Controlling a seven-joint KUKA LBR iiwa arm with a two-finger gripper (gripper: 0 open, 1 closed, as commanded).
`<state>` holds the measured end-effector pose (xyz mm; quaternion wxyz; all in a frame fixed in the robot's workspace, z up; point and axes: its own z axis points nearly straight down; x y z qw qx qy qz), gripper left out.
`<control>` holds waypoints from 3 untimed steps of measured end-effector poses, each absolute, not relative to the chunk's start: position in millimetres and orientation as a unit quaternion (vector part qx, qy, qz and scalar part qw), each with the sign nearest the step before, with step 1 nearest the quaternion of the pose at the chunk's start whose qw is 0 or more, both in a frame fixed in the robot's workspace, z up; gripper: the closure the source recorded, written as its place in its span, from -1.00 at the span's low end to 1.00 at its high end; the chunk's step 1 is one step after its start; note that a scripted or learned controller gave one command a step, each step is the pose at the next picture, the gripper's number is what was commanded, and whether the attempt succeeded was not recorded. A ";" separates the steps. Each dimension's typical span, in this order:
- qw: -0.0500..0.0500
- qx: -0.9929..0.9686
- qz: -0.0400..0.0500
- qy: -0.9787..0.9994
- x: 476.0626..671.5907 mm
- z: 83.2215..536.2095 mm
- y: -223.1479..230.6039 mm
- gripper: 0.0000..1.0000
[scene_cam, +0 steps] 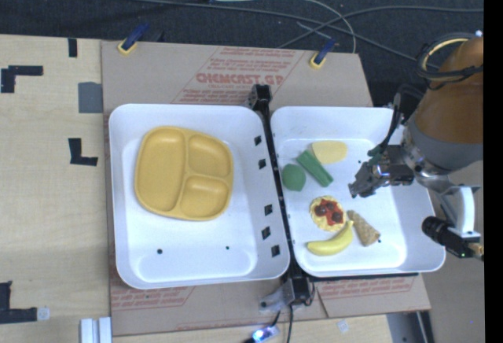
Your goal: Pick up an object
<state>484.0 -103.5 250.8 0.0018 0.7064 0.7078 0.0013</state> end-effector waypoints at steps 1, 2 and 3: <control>0.000 0.707 0.000 0.707 484.3 256.2 -103.2 1.00; -0.001 0.705 -0.001 0.709 497.2 242.8 -50.5 1.00; -0.001 0.705 0.000 0.709 511.4 243.3 4.5 1.00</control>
